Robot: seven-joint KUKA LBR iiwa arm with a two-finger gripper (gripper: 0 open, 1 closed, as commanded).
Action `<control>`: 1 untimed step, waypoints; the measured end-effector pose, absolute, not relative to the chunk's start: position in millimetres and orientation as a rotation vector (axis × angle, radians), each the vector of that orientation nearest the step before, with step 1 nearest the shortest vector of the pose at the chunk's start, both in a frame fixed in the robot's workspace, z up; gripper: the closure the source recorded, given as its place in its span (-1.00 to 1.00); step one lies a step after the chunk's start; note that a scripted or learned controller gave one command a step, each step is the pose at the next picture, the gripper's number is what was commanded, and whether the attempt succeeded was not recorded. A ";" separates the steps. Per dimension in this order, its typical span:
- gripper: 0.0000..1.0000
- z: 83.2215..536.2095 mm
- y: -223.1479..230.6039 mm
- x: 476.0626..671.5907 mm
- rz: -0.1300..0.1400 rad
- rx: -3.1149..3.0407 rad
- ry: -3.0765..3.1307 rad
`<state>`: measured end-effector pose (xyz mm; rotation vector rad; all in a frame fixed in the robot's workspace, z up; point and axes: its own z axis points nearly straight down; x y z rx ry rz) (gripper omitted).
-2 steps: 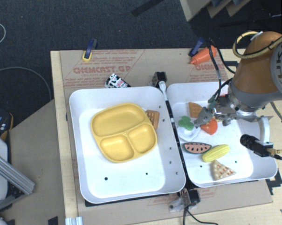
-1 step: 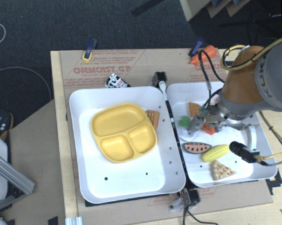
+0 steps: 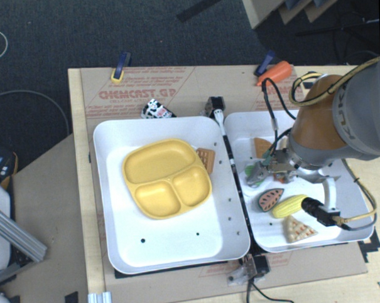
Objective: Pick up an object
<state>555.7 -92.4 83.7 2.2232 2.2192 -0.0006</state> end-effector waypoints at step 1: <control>1.00 95.9 -92.1 556.7 0.004 2.220 2.217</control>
